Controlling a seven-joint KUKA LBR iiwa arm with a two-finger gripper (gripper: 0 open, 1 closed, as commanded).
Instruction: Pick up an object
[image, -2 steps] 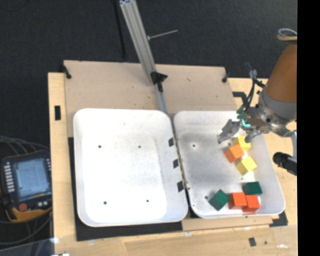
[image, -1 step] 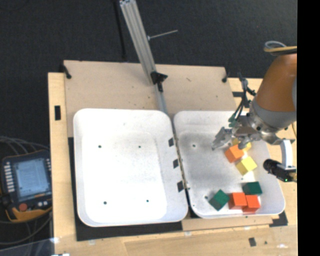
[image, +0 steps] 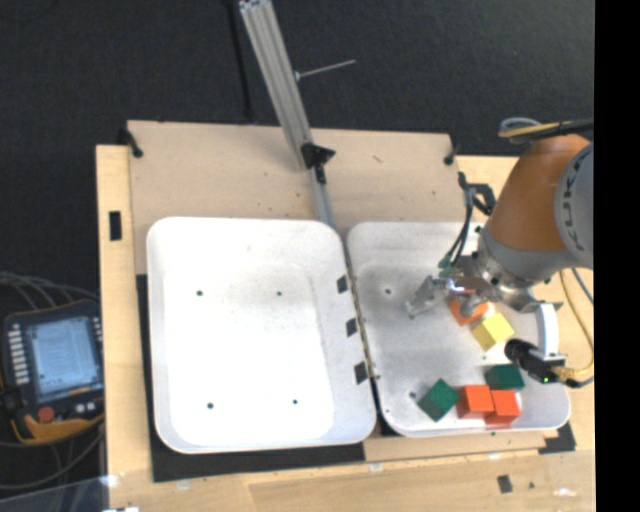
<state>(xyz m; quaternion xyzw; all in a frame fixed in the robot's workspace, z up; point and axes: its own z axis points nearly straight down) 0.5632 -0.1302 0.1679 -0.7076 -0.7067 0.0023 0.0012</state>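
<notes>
Claw (image: 432, 296) over right bin (image: 395, 250) — grip state unclear — arm lettered "KU".

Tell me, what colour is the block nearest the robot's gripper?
Yellow. The block lies in the right bin, just beside the gripper, seen in the camera view.

My one camera sits fixed above bench (image: 250, 170), looking down at slant. Far bench edge lies toward frame top, near edge at bottom. Set far enough back that I get both white bins whole: left bin (image: 245, 330) and right bin (image: 400, 260) side by side mid-frame, dark floor (image: 120, 60) beyond bench. Arm (image: 535, 205) enters from frame right, seen from above over right bin. Metal pole (image: 285, 85) slants down from top. Handheld screen (image: 55, 360) shows at left edge. No second view to overlap.
</notes>
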